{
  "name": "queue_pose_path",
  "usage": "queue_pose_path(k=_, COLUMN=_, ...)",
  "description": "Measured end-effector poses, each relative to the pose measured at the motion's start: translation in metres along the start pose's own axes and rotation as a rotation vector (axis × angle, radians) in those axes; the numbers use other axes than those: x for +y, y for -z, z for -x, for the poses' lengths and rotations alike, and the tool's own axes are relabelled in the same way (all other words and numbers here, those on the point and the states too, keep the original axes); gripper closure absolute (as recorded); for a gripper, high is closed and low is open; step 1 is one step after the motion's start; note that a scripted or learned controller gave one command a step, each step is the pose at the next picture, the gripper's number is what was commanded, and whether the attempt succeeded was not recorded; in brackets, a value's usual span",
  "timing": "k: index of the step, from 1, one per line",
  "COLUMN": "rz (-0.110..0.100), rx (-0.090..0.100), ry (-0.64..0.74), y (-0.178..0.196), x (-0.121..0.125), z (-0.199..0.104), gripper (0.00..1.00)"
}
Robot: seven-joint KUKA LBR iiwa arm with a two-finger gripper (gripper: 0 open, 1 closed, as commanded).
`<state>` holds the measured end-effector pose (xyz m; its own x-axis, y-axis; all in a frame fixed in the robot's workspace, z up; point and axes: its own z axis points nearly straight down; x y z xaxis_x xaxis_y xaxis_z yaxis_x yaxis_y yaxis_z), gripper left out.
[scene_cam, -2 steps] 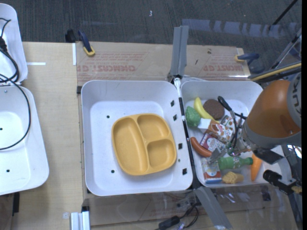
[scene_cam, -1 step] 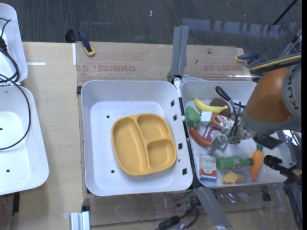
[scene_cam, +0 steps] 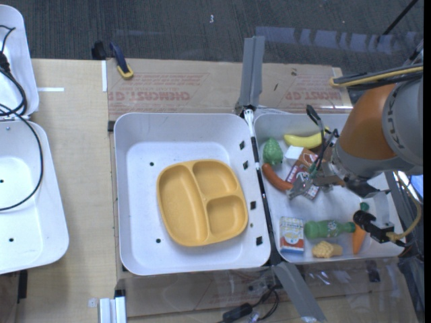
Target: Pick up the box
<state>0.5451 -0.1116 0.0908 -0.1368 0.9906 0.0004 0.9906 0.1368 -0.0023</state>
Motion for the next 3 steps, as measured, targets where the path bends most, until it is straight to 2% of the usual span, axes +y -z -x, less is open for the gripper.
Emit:
queue_pose_path(k=1, rz=0.0, rx=-0.001, ry=-0.175, y=0.0, x=0.032, z=-0.009, gripper=0.0)
queue_pose_path(k=2, rz=-0.003, rx=-0.003, ry=-0.173, y=0.008, x=0.032, z=-0.009, gripper=1.0)
queue_pose_path(k=3, rz=-0.004, rx=-0.004, ry=-0.172, y=0.017, x=0.031, z=-0.008, gripper=1.0)
